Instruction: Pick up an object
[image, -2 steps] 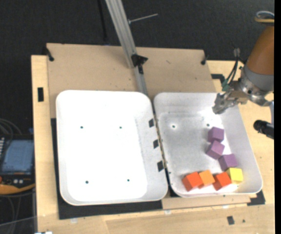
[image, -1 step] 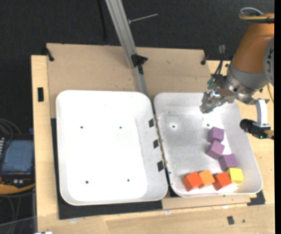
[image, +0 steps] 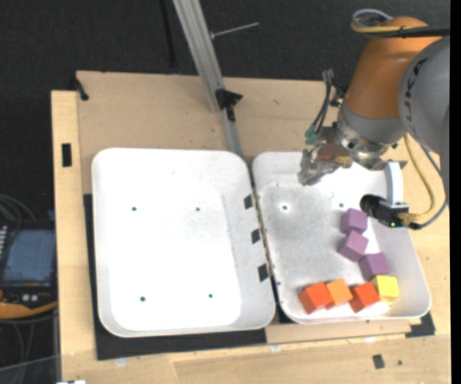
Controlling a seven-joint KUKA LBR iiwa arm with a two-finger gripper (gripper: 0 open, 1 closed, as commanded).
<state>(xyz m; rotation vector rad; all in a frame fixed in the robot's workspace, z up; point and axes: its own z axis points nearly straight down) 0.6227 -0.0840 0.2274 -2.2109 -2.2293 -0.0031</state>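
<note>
My gripper [image: 314, 170] hangs over the far end of the right bin [image: 294, 230], below the orange wrist band. Nothing shows between its fingertips. Three purple blocks lie along the bin's right side: one [image: 354, 221], a second [image: 353, 246] just below it, and a third [image: 374, 264]. Near the front wall sit an orange-red block [image: 317, 297], an orange block [image: 339, 291], a red block [image: 366, 296] and a yellow block [image: 386, 286]. All the blocks lie well in front of the gripper, toward the near right.
The left bin [image: 174, 238] stands beside the right one on the wooden bench. A metal pole [image: 202, 46] slants up from behind the bins. A black cable end [image: 374, 206] hangs off the arm above the purple blocks. A pendant [image: 22, 262] lies at far left.
</note>
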